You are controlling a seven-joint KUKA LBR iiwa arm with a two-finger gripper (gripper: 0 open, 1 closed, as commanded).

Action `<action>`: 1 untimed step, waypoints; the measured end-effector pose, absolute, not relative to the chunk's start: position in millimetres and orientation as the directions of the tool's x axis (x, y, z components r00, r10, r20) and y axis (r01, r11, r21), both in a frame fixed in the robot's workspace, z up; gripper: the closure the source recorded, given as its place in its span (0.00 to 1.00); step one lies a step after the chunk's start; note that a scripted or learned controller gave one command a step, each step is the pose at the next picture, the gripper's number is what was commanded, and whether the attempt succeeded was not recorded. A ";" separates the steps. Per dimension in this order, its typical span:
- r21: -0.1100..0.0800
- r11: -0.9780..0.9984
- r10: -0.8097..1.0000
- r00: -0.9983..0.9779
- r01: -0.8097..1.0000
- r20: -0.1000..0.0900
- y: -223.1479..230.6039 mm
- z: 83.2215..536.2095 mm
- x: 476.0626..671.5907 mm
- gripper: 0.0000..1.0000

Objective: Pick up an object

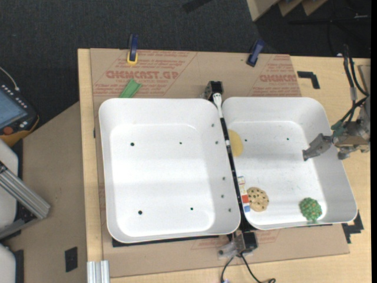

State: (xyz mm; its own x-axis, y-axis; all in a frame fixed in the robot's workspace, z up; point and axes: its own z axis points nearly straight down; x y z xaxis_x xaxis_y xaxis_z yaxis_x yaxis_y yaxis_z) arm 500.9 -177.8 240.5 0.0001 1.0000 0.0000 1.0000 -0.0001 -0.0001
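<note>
The right bin [318, 112] holds several small objects. A yellow disc [235, 142] leans against its left wall. A brown speckled cookie [258, 198] lies near the front left, with a small red, white and blue item [245, 200] right beside it. A green bushy piece [310, 209] sits in the front right corner. My gripper [323, 148] hangs over the bin's right side, well apart from all of these objects. Nothing shows in its grasp.
The left bin [109, 158] lies beside the right one, with a black divider strip [226, 146] between them. A green tag [129, 88] and two clamps [133, 50] sit on the cardboard at the back. Cables trail at the front [238, 249].
</note>
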 end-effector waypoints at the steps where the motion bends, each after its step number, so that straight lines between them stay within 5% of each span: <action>1: 0.003 0.001 1.000 -0.001 1.000 -0.002 -177.9 251.2 501.7 1.00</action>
